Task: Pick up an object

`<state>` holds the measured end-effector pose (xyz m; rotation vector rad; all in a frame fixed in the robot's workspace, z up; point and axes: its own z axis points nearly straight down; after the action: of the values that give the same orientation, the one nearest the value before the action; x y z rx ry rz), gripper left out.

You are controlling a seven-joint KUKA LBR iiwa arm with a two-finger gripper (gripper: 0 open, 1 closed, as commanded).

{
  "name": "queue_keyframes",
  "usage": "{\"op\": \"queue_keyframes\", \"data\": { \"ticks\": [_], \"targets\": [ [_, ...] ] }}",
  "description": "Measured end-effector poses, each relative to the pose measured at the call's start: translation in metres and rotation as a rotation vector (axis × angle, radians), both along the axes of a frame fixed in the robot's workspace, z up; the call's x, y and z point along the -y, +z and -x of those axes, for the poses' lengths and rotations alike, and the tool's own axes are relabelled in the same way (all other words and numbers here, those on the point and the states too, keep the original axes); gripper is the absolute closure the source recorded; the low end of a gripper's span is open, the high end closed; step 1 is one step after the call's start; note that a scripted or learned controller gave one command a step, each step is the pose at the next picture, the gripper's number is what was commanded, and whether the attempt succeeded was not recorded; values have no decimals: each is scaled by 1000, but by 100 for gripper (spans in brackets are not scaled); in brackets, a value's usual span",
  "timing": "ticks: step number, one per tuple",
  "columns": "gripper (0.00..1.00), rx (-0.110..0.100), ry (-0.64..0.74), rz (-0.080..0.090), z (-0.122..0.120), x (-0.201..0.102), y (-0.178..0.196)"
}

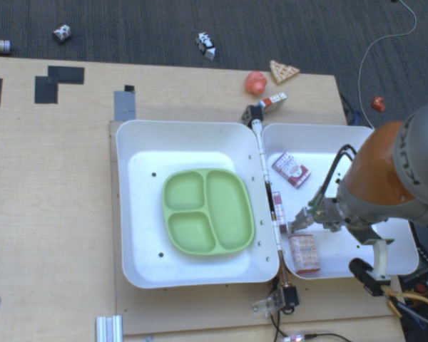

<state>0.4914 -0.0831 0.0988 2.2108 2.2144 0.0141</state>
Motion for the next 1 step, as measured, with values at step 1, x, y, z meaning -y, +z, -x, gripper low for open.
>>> {"op": "queue_keyframes", "data": {
  "ticks": [1],
  "targets": [
    [0,-5,-3,1,2,1,-11]
  ]
}}
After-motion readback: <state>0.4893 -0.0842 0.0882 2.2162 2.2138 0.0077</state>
